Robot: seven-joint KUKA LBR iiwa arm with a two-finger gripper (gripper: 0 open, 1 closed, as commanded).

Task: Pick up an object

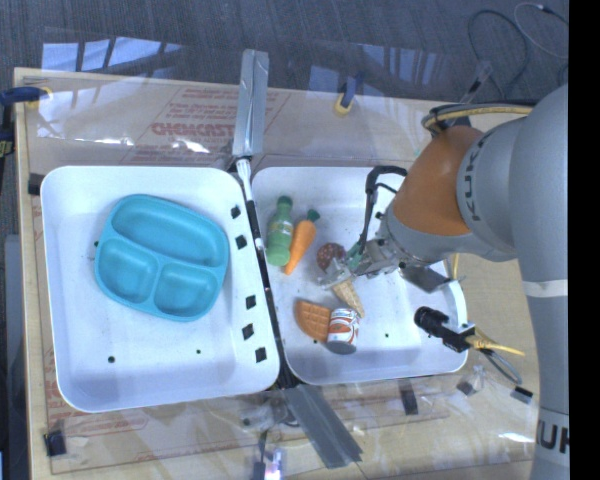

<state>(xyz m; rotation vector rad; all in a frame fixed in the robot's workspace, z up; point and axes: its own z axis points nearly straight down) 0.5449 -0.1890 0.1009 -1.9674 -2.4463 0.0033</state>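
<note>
Near edge of right bin: a small can lies on its side against an orange-brown toy food piece, toward the near left of the bin floor.

Middle of right bin: a tan cone-shaped piece lies just beyond the can, and a dark reddish round object is seen just beyond that, close beside the gripper.

Gripper: it is lowered into the middle of the right bin, just right of the round object and the cone. Whether it is spread or closed cannot be told, and nothing is seen clearly gripped in it.

Far left of right bin: a green bottle and a toy carrot lie side by side, touching or nearly so, well clear of the gripper.

Left bin: a blue divided plate is set on its floor, well apart from the arm.

Arm: the reach is made from the right, with the orange band above the wrist over the right bin's far right.

Task's thing: no single object is named; the likeliest candidates are judged to be the round object and the cone, being nearest the gripper.

Done: the approach and descent into the bin appear complete.

Left: a secure grasp is not confirmed, and nothing is seen lifted off the bin floor; the closing and the lift are judged outstanding.
</note>
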